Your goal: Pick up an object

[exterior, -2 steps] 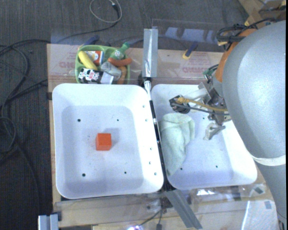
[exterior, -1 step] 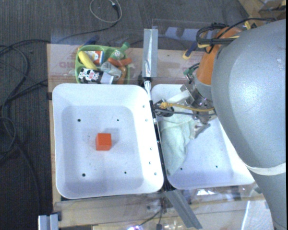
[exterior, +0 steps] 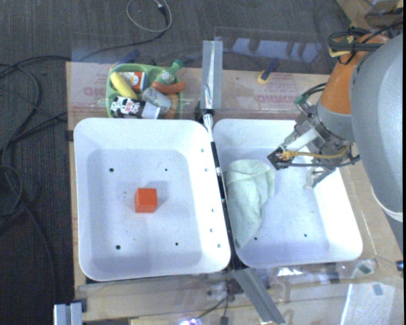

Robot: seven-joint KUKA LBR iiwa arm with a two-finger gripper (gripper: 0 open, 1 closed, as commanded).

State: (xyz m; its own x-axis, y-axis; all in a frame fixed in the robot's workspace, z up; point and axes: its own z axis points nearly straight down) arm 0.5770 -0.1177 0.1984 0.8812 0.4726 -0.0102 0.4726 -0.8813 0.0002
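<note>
A block lies centrally in the left bin, a cloth at the left of the right bin, and a basket beyond the left bin.

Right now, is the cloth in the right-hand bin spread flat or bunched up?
Bunched up: the pale green cloth lies crumpled in folds against the bin's left wall.

I've got the arm reaching in from the right, its gripper low over the right bin, toward the back. A pale green cloth lies crumpled against that bin's left wall, just beside the gripper but apart from it. In the left bin an orange cube sits alone near the middle. Behind that bin I see a green basket of small toys.
</note>
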